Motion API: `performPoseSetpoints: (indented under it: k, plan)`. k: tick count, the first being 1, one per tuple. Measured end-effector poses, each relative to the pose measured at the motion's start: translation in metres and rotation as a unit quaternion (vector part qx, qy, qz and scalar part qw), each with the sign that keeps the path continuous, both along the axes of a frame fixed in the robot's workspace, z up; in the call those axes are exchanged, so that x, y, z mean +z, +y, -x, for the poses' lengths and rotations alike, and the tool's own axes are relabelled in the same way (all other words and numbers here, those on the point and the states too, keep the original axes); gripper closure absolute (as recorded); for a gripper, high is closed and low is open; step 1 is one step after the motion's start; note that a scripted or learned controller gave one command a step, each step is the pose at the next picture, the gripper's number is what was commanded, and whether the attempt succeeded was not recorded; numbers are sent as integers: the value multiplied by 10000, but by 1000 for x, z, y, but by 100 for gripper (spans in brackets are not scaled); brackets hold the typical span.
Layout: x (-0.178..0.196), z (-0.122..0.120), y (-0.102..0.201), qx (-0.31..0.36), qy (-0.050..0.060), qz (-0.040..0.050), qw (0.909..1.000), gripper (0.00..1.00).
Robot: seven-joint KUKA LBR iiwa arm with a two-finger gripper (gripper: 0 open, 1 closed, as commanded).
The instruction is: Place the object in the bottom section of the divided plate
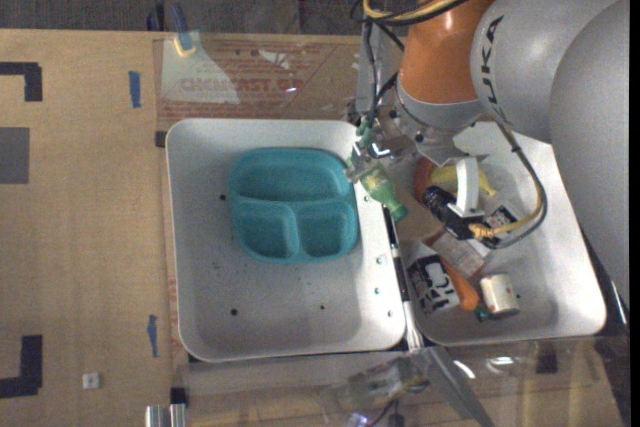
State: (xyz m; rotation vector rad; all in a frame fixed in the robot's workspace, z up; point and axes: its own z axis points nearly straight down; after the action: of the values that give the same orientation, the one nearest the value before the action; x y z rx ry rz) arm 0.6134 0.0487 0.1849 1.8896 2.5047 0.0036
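Hovering claw (372, 167) at teal plate (293, 204) edge — green object (383, 190) beneath; grip state unreadable — fingers blurred.

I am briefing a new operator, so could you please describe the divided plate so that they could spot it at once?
Find the left white bin of the two side by side on the bench. The divided plate lies flat in its upper middle, just left of the hand. It is the teal one, with one large section and two smaller ones, unlike the jumbled small items in the right bin.
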Motion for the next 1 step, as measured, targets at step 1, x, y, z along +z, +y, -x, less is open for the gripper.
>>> performPoseSetpoints:
  k: [1]
  plan:
    - [0, -28, 42, 943, -6, 4, 9955, 100]
